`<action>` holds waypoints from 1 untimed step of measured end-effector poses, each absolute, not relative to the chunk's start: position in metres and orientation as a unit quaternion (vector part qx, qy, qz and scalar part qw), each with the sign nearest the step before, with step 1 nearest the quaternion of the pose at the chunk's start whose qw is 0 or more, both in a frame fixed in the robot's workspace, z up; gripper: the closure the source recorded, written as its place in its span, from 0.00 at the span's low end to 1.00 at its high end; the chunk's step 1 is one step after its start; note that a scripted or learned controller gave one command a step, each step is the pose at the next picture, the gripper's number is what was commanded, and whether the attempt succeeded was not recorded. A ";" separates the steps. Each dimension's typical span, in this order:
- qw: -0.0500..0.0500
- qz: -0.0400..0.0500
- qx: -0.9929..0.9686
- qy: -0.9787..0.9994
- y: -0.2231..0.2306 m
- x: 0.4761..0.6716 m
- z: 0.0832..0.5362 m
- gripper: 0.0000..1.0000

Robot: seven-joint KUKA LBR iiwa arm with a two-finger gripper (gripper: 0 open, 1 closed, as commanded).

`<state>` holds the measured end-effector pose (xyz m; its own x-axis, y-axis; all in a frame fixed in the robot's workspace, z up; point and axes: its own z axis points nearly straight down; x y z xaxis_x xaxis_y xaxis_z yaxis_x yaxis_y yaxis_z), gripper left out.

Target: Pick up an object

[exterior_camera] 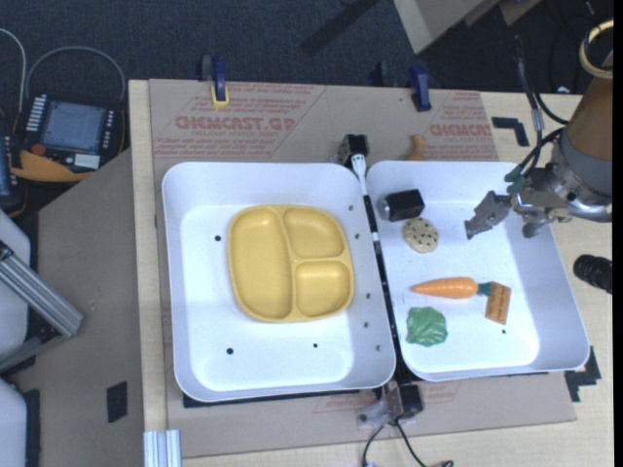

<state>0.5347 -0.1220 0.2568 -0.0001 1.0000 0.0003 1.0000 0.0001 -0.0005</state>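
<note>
The right bin (545,348) holds a black block (402,204), a speckled cookie (421,234), an orange carrot (445,287), a small brown ridged piece (497,303) and a green leafy item (425,326). My gripper (507,221) hangs over the upper right part of this bin, to the right of the cookie and above the carrot. Its fingers are spread open with nothing between them; one fingertip (481,221) points left toward the cookie.
The left bin (195,348) carries a yellow three-compartment plate (290,261). A black clip (355,150) sits at the top of the ridge between the bins. The arm's grey wrist (589,163) reaches in over the right bin's right rim.
</note>
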 end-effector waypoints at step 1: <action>0.003 0.002 -0.707 -0.707 -0.115 0.526 0.204 0.00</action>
